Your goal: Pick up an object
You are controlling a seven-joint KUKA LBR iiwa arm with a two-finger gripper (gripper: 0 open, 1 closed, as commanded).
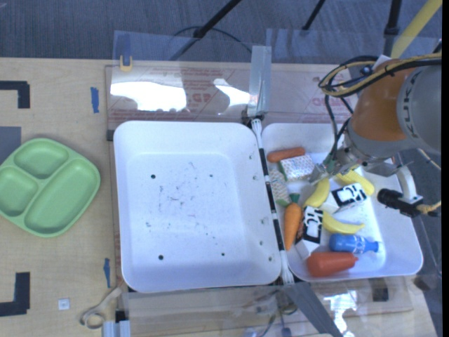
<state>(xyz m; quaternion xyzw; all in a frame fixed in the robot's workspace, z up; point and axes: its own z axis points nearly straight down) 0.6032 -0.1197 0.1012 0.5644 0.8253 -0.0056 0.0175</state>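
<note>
The right bin [412, 257] holds a heap of small objects. At its far side lie an orange-red sausage [286, 154] and a speckled white packet [297, 166]. Below them are an orange carrot [292, 225], two yellow bananas [319, 193] [342, 225], a blue bottle [353, 244] and a red piece [331, 262]. Black-and-white tags [347, 194] lie among them. My gripper [331, 166] reaches down from the right, low over the far middle of this bin. It sits just right of the packet and above the upper banana. The wrist hides its tips.
The left bin [189, 202] is white with a few dark specks. A green divided plate [48, 186] rests on the wooden bench at far left. A clear panel [182, 90] stands behind the bins. Cables loop over the arm [382, 111].
</note>
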